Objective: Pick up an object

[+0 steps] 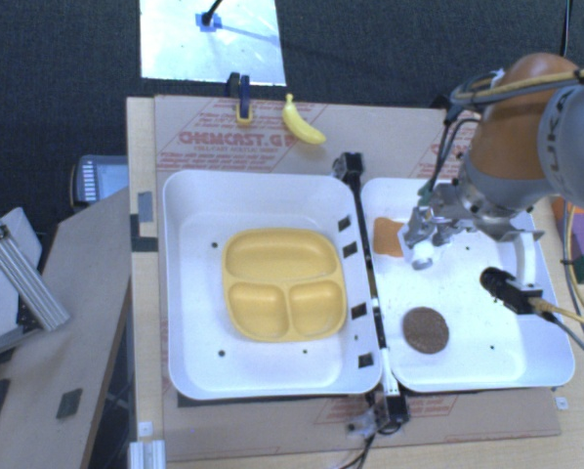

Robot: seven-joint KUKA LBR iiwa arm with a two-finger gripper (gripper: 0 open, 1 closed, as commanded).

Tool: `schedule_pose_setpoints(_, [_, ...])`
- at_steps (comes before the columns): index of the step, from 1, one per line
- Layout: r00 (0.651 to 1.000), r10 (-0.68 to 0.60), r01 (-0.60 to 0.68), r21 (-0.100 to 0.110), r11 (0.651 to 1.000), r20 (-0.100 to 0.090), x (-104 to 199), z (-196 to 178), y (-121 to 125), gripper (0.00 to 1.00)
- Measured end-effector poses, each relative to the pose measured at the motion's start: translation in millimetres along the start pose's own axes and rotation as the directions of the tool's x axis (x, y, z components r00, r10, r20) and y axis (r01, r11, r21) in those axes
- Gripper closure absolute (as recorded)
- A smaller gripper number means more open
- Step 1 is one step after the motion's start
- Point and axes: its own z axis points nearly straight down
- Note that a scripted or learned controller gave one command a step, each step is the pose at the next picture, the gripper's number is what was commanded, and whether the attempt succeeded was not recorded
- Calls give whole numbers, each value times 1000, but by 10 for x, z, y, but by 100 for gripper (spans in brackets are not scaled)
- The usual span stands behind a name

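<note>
Pickup is not yet made: gripper (421,247), finger state unclear, hangs beside the orange piece (388,236), brown disc (426,329) untouched.

Arm (526,135) seen entering from the right, grey, with the orange band (526,91) uppermost above the wrist. Wrist bent downward and leftward. Hand (421,242) carried low, pointed down. Cables (458,130) seen looped along the arm's left side. Finger spacing not made out at this angle.
</note>
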Motion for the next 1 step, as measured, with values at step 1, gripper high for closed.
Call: schedule_pose_setpoints(1, [1000,-1,1,-1,1000,0,567,57,60,100])
